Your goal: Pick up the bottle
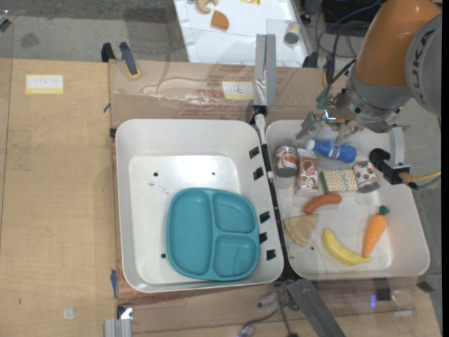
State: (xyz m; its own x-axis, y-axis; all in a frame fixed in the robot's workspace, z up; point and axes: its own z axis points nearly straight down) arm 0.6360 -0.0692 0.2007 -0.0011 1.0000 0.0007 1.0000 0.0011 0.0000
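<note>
The bottle [335, 152] is blue with a white cap and lies on its side near the far end of the right bin [419, 258], cap pointing left. My gripper [328, 123] hangs just above and slightly behind it, under the grey wrist and orange band of the arm. The bottle rests on the bin floor, and its whole length shows below the gripper.
Around the bottle lie a small can [285, 159], a carton [307, 173], a checked box [339, 181] and another can [365, 175]. Nearer are a sausage [323, 202], bread slice [300, 229], banana [342, 250] and carrot [374, 234]. The left bin [133, 188] holds a teal divided plate [212, 234].
</note>
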